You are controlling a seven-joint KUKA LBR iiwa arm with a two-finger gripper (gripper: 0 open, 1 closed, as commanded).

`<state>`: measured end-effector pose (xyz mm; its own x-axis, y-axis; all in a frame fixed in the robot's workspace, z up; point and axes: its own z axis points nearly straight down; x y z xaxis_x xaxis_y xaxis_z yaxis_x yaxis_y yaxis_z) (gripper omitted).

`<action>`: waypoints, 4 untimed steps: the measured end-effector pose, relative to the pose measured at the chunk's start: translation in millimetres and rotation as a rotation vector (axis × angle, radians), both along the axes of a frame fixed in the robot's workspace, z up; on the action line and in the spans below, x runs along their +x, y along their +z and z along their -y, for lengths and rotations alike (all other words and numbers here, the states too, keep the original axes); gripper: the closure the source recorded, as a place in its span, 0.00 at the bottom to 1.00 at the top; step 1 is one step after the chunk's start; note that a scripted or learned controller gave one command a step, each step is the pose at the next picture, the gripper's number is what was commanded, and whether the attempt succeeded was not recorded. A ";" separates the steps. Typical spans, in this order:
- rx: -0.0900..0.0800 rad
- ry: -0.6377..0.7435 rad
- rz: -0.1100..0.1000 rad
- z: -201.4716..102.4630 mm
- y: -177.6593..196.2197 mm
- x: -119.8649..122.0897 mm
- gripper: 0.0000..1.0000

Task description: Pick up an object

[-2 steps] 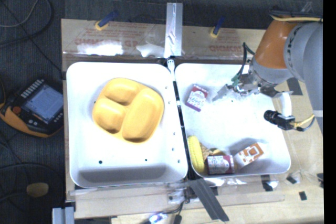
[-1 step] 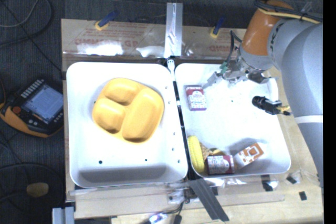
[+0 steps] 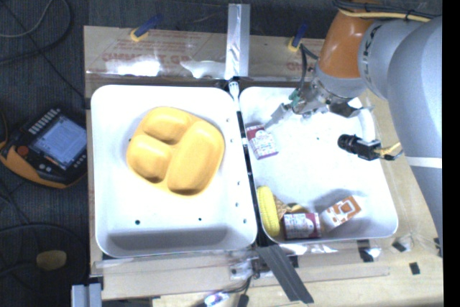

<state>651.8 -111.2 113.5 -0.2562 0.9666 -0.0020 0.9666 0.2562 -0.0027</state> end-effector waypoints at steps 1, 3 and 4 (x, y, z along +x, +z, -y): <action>0.003 0.044 0.001 -51.4 69.4 7.5 0.00; 0.000 0.282 0.019 -0.2 -15.0 8.3 0.00; 0.002 0.283 0.028 -2.8 -2.9 11.2 1.00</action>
